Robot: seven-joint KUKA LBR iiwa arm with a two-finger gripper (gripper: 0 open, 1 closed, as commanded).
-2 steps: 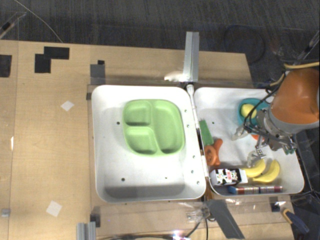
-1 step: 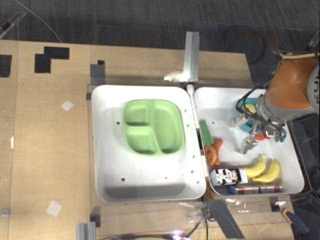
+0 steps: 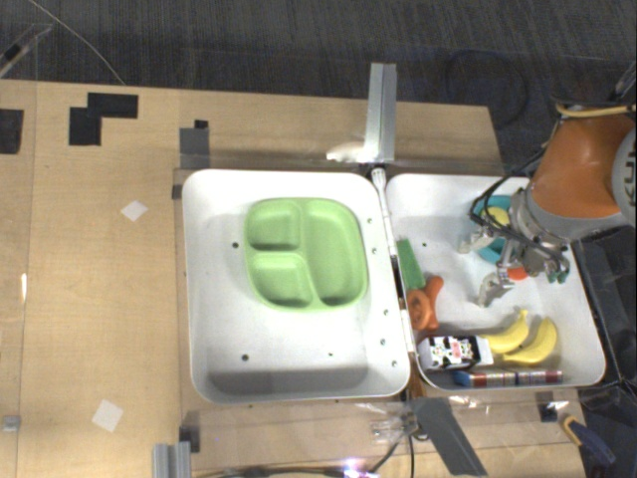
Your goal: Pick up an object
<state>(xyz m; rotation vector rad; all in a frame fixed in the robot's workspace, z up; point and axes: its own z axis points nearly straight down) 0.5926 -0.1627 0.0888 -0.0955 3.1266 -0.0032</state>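
Bananas (image 3: 525, 335) lie near the right bin's (image 3: 438, 202) front edge, beside a carton (image 3: 450, 351) and carrot (image 3: 425, 305). The end effector (image 3: 513, 267) hangs above bare floor behind them, seemingly mid-approach; its opening cannot be told, and nothing is visibly held.

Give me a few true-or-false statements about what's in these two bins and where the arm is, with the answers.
1. The green tray lies in the left bin. True.
2. The bananas are in the left bin. False: they lie in the right bin, near its front right corner.
3. The tool hangs over the right bin. True.
4. The tool holds a banana. False: the bananas lie on the bin floor, below the tool in the picture and apart from it.
5. An orange thing lies by the right bin's left wall. True.
6. The green tray has a single compartment. False: it has three.
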